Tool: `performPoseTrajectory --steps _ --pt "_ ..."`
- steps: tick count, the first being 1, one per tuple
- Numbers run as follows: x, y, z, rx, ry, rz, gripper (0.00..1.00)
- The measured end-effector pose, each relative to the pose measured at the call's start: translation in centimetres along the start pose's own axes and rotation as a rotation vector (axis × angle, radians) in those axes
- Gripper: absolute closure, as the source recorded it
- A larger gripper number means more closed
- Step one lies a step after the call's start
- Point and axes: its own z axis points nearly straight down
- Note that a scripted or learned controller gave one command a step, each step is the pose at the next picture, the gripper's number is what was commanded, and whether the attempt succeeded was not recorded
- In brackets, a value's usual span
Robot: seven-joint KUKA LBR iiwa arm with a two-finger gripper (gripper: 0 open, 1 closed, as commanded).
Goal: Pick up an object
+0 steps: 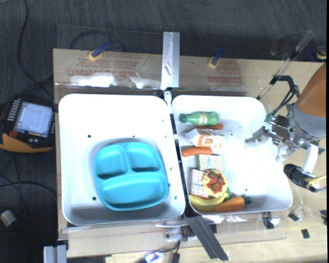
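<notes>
Here the grey arm [310, 111] reaches in from three o'clock, its orange band at the frame's right edge, and its wrist hangs over the right rim of the right bin [263, 199]. The hand [263, 135] points toward nine o'clock, just inside that rim over bare white floor. Whether it is spread or closed I cannot tell, since the metal parts blur together at this size; nothing is seen gripped in it.

The things to pick from lie at nine o'clock from the hand, well apart from it, crowded along the left wall of the right bin. At the twelve o'clock end of the heap lies a green bottle [199, 118] on its side, with a yellow cap end pointing to three o'clock. Just below it sits a white and orange carton [208, 141], and a carrot [195, 152] lies beside that, touching the dividing wall. Further toward six o'clock are a small patterned box [210, 162] and a packet with red fruit printed on it [207, 182], which rests partly on a banana [204, 203]. A second carrot [231, 204], with a green top, lies at the banana's three o'clock end, near the bin's front wall.

The left bin [77, 119] holds a blue divided plate [131, 174], upright, with three compartments. Both bins stand on the table [247, 70].
</notes>
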Motion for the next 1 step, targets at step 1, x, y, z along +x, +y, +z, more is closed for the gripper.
performPoseTrajectory --steps 1 --pt "11.46 6.95 1.87 0.000 0.002 0.019 0.00"
